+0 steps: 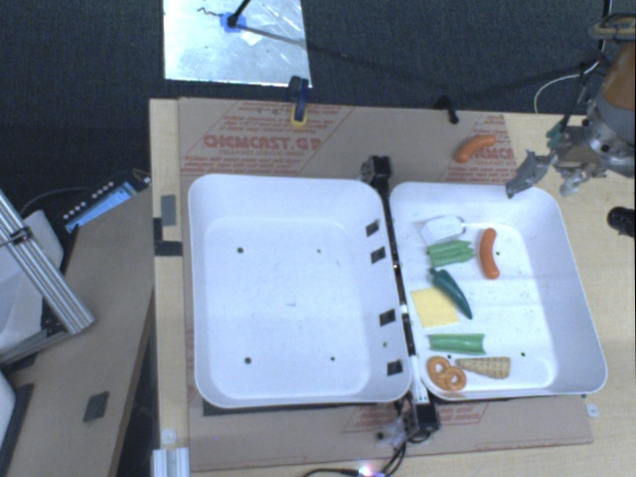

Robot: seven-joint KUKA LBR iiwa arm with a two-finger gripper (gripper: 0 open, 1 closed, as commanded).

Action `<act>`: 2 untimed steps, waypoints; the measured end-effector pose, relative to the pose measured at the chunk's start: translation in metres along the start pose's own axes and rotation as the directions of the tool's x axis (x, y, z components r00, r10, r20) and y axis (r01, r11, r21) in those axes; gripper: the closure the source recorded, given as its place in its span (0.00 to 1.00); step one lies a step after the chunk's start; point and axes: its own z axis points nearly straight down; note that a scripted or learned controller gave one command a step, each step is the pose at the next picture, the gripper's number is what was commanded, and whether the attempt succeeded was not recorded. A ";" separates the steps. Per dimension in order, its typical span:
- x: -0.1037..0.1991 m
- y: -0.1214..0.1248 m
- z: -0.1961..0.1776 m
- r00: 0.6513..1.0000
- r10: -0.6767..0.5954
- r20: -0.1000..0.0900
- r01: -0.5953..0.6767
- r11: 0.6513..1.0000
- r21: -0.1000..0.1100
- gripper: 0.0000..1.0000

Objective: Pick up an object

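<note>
The bench (119,296), its near edge along the bottom of the frame, carries everything here, and on its cardboard sheet sit two shallow bins: the left bin (288,286) filling the middle of the frame and the right bin (556,296) at lower right, the two touching along a clipped seam. The toys all lie in the right bin's left half. Largest to smallest, roughly: a yellow square slice (434,307) near the seam; a green bean pod (457,343) below it; a waffle cone (487,368) and, touching its left tip, a pretzel (446,374) at the bin's lower edge; a dark green pepper (450,289) just above the slice; a second green pod (450,252); a white piece (441,230) at the top of the cluster; and a red sausage (489,253) standing apart to the right. An orange sausage (475,148) lies outside the bins on the cardboard at upper right. The end effector (545,174) hangs at the upper right of the frame, over the right bin's top right corner, its two fingers spread wide with nothing between them. Judging from this, the task is at the approach step: nothing is grasped yet. The red sausage looks the likeliest target, lying below and to the left of the end effector, well apart from it; the next move calls for travel down-left over it, then a descent with the fingers straddling its narrow width.
</note>
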 end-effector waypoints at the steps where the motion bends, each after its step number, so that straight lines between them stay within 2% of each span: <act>1: 0.087 0.020 0.131 1.000 -0.008 -0.004 0.008 1.000 0.005 0.00; 2: 0.081 0.021 0.113 1.000 -0.004 0.000 0.004 1.000 -0.004 1.00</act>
